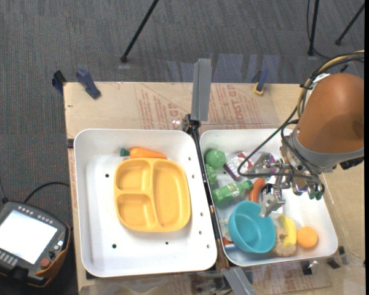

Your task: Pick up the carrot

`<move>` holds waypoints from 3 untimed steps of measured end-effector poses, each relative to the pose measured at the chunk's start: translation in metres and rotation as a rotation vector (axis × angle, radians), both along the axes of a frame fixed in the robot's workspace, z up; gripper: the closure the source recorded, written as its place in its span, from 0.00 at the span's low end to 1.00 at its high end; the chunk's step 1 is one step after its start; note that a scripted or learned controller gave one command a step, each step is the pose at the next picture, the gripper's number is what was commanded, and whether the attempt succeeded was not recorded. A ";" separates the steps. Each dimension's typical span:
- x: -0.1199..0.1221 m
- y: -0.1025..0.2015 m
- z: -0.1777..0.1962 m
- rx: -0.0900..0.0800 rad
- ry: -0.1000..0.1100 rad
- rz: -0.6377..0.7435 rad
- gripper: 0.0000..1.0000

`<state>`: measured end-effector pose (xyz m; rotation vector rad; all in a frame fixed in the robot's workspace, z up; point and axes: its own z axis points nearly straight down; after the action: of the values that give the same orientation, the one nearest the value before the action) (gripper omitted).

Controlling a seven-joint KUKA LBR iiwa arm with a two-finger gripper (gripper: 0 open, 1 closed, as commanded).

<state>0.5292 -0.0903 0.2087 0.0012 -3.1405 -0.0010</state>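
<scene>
A carrot lies in the left bin, wedged against the far edge of a yellow divided plate. The arm's gripper hangs well apart over the right bin, above a blue bowl among toy foods; whether it is open cannot be told.

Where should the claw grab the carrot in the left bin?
Probably the orange middle of the carrot, coming straight down from above. It lies flat, its long side against the yellow plate's far edge, green top pointing left, so the claw should close across its narrow width.
</scene>
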 end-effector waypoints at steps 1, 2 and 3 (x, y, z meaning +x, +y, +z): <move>-0.001 0.000 -0.116 -0.003 -0.010 0.240 0.00; 0.003 0.001 -0.101 -0.009 -0.023 0.246 1.00; -0.003 -0.106 0.003 0.000 -0.005 0.498 1.00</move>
<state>0.5258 -0.1963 0.2116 0.7766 -3.0484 0.0002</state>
